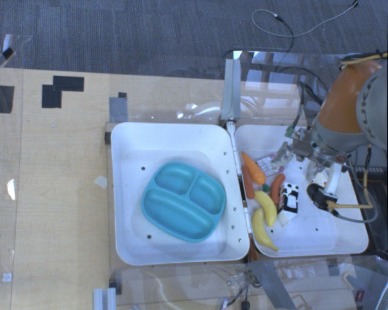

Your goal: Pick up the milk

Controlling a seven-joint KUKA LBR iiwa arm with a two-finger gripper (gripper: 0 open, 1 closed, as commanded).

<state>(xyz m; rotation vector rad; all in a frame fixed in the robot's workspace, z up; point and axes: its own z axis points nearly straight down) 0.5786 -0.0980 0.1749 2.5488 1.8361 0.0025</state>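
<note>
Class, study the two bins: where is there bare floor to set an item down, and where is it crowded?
Free: the left bin around the blue divided plate, mostly along its left wall; the right bin's front-right floor. Crowded: the right bin's left side, where carrot, banana and milk carton cluster, with the arm's tool over the back.

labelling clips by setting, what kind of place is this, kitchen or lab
Most likely a robotics lab, not a kitchen: a grey-and-orange robot arm reaches over two white bins, toy-like food such as a banana lies in one, and loose cables trail across the floor.

bench [54, 200]: light wood | left bin [130, 242] | right bin [354, 242], touching | black patches [57, 91]
</note>
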